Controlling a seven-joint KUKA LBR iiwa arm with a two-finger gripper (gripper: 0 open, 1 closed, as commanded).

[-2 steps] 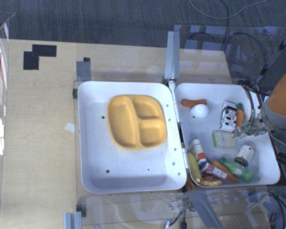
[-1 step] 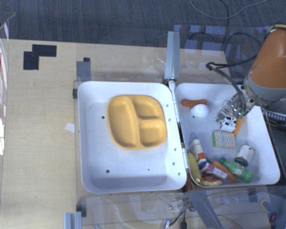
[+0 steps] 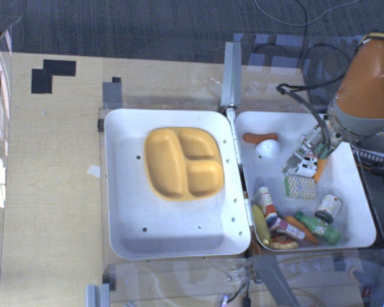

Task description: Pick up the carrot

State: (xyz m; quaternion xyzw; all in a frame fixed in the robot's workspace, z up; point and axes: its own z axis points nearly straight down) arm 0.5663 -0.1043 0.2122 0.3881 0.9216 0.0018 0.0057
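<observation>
Two white bins: the left bin (image 3: pixel 121 235) holds one yellow divided plate (image 3: pixel 182 162). The gripper (image 3: pixel 305 160) hangs over the right bin (image 3: pixel 365 229), fingers around one carrot (image 3: pixel 319 169). No labels readable.

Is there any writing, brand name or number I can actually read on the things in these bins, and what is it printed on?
No text reads clearly here.
Small can: its label is too blurred to read.
Bottle with a red cap: its label is too small to read.
Patterned packet: a dotted print, no legible words.
Packets at the bin's near edge: coloured print, unreadable.
Yellow divided tray: no markings visible.
</observation>
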